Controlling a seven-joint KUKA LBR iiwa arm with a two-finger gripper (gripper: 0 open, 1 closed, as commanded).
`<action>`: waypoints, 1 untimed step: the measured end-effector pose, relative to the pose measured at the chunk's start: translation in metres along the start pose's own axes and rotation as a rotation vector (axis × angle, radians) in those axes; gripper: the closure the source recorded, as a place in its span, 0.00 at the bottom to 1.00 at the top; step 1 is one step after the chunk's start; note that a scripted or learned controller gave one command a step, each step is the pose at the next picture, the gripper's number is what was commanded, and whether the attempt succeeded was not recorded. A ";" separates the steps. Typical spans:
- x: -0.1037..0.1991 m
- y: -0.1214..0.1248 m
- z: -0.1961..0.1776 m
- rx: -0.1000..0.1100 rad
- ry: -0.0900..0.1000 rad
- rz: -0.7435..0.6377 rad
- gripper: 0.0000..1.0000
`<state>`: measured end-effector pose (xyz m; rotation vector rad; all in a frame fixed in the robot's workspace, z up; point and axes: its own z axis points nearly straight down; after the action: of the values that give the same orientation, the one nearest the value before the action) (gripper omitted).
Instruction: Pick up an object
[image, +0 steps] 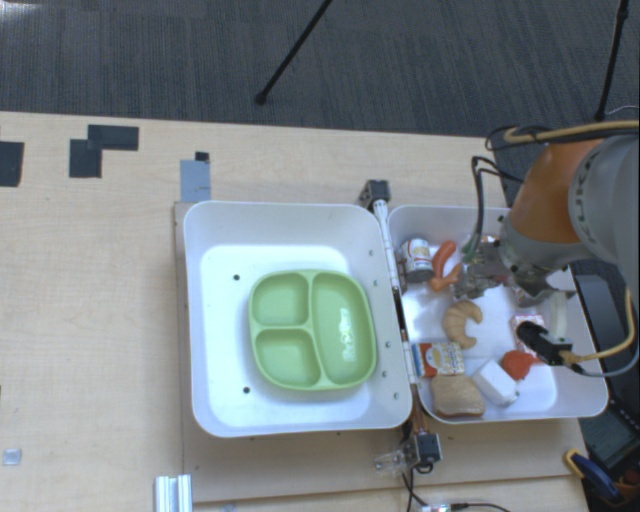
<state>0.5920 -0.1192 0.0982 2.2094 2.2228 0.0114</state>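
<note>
**Arm Over the Right Bin, Fingers Hidden in the Clutter**

Over the right bin (590, 400) I am watching the arm (585, 200) reaching in from the right side, its orange band sitting above the wrist and black cables looping around it. Its gripper (478, 272) is hanging low at the upper middle of that bin — I cannot tell from this angle how it is set, and I am seeing nothing clearly caught in it.

Just below the gripper, a tan croissant-shaped piece (462, 322) is lying on the bin floor, close to the tool but whether touching I cannot say. To the gripper's left, an orange carrot-like piece (444, 265) is resting at a slant, and beside that a small can (417, 256) is lying near the bin's left wall. Lower down, a small printed packet (441, 358) is sitting by the left wall, with a brown bread-like lump (458, 396) near the bottom edge. A white block (496, 383) is lying just beside the lump, and a red piece (517, 363) is touching the block's upper right.

In the left bin (200, 300) a pale green divided plate (312, 330) is sitting near the middle — three compartments, well apart from the arm.
</note>
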 end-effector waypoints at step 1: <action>0.000 0.000 0.000 0.000 0.000 0.000 0.00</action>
<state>0.5919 -0.1191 0.0981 2.2096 2.2226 0.0114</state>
